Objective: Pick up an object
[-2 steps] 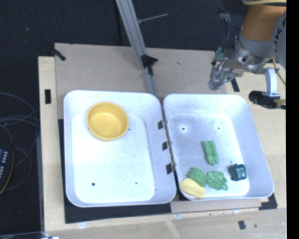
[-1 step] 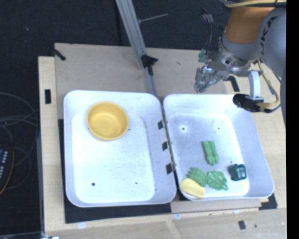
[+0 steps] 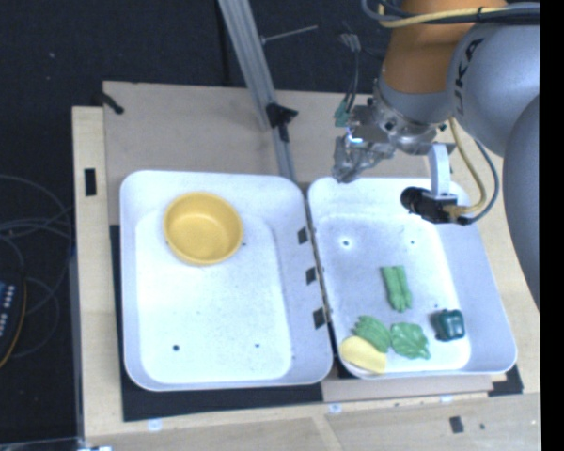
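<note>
Left of the divider between the two bins sits a yellow bowl (image 3: 203, 227), alone in the left bin (image 3: 150, 327). Right of it, the gripper (image 3: 350, 167) hangs over the far rim of the right bin (image 3: 479, 280), nothing between its fingers; its opening I cannot tell. To pick well, I judge it should come toward the near end and descend over the green pepper-like piece (image 3: 396, 287), an elongated ribbed thing lying apart from the clustered leafy greens (image 3: 393, 336), yellow lemon-like piece (image 3: 363, 354) and dark green block (image 3: 447, 324).
</note>
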{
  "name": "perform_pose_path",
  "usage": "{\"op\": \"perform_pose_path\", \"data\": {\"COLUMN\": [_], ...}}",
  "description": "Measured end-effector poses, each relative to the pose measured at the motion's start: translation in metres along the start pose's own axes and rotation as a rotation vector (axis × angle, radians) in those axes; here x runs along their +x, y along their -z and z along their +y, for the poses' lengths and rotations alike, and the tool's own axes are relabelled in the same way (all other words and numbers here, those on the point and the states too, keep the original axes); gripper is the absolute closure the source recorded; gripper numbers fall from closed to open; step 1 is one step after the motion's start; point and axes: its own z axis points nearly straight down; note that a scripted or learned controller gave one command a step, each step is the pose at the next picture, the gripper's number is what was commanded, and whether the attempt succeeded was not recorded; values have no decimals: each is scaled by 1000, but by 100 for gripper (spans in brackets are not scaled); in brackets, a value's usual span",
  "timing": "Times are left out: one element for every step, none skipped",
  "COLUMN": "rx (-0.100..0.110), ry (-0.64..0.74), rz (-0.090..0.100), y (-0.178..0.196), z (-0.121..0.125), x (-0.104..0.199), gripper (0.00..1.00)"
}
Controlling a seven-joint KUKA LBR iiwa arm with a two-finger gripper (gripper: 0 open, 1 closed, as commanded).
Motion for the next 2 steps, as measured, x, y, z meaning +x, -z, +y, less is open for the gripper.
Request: {"op": "perform_pose_path", "data": {"rx": [0, 1], "ry": [-1, -1], "rz": [0, 0], "y": [-10, -26], "z": [-11, -11], "x": [49, 99], "gripper": [100, 100]}}
